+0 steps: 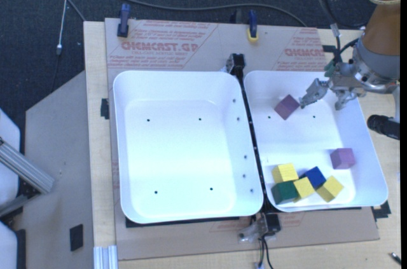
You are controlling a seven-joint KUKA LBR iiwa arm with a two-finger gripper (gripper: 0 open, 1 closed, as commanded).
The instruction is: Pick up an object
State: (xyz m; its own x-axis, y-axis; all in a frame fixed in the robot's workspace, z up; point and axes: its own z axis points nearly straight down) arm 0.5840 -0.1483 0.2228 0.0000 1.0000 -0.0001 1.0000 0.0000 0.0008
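Note:
A mauve block [286, 107] lies tilted in the upper part of the right bin [305, 144]. My gripper [325, 100] hangs just right of it, open, with nothing between its fingers. The left fingertip [311, 96] is close beside the block's right corner, and I cannot tell whether they touch. A second mauve block [343, 158] rests near the bin's right wall. Along the front wall sits a cluster: yellow blocks [284, 172] [303, 187] [330, 189], a blue block [314, 177] and a green block [285, 192].
The left bin [178, 147] stands beside the right one, and a black divider [245, 115] runs between them. Clamps [252, 26] hold the board at the back. A black part [385, 126] juts in at the right edge.

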